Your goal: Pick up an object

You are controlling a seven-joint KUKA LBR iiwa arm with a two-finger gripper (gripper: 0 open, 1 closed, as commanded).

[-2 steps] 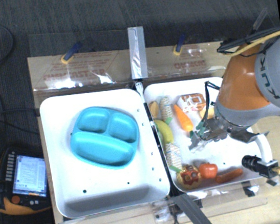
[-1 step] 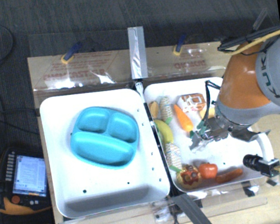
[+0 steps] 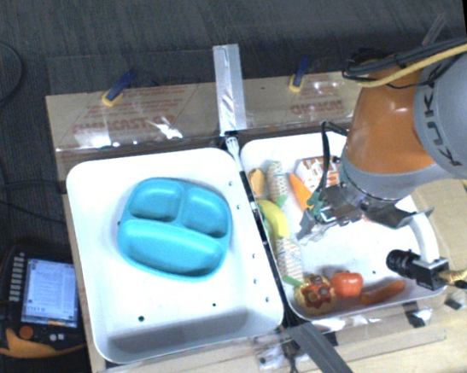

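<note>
Gripper (image 3: 317,217) low in right bin (image 3: 331,143) — beside banana (image 3: 274,216) (tomato (image 3: 347,283) nearer front)

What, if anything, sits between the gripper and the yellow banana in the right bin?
Nothing visible. The gripper hangs low in the right bin, just to the right of the yellow banana, with bare white floor between them. The orange carrot lies just behind the gripper, and the tomato sits nearer the front wall, both off that line.

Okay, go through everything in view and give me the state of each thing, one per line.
Blue tray: lying flat in the left bin, compartments facing up.
Banana: lying in the right bin, by the divider.
Tomato: resting near the front wall.
Gripper: low over the right bin.
</note>
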